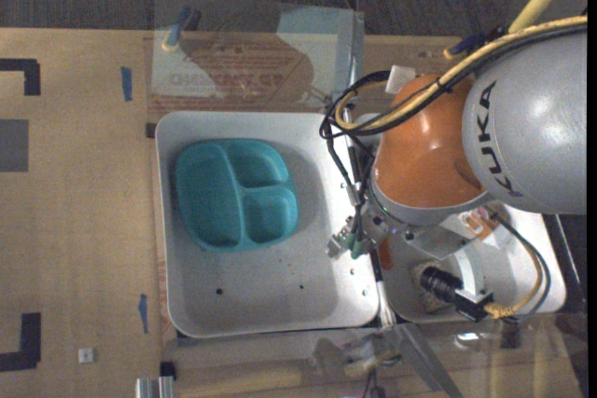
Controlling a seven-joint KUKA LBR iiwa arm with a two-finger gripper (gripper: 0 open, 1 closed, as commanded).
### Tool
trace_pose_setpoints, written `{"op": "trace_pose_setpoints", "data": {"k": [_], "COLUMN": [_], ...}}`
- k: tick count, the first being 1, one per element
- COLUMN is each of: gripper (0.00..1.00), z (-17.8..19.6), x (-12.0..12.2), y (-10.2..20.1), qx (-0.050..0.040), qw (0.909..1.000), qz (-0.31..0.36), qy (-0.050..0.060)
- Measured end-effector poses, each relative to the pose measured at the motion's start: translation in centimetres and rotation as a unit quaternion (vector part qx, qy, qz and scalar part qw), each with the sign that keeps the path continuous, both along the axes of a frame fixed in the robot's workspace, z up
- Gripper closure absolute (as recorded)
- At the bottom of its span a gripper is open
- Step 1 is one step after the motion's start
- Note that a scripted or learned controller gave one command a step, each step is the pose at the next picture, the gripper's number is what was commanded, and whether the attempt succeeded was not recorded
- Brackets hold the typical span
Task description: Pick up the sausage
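Arm [522, 121]: reaches in from the right, grey body and orange band [424, 149] hanging over the right bin [550, 294], wrist bent down near the divide between both bins.
Pincer: hidden beneath the wrist; spread or pressed together, cannot tell.
Sausage: cannot be made out; may lie under the arm.
Left bin [270, 308]: just left of the wrist, holding a teal divided plate [238, 194] in its upper left part.
Cables [350, 112]: loop off the wrist over the left bin's right rim.
Tabletop [75, 200]: tan, left of the left bin.
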State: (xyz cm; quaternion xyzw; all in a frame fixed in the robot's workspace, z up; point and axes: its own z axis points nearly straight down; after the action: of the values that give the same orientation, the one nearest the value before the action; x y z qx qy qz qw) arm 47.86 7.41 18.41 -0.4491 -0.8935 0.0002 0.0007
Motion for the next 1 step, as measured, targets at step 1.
{"op": "trace_pose_setpoints", "data": {"k": [1], "gripper": [1.0], "z": [5.32], "x": [0.2], "y": [-6.81], "qx": [-0.0005], "qw": [0.9953], "qz": [0.096], "qy": [-0.004]}}
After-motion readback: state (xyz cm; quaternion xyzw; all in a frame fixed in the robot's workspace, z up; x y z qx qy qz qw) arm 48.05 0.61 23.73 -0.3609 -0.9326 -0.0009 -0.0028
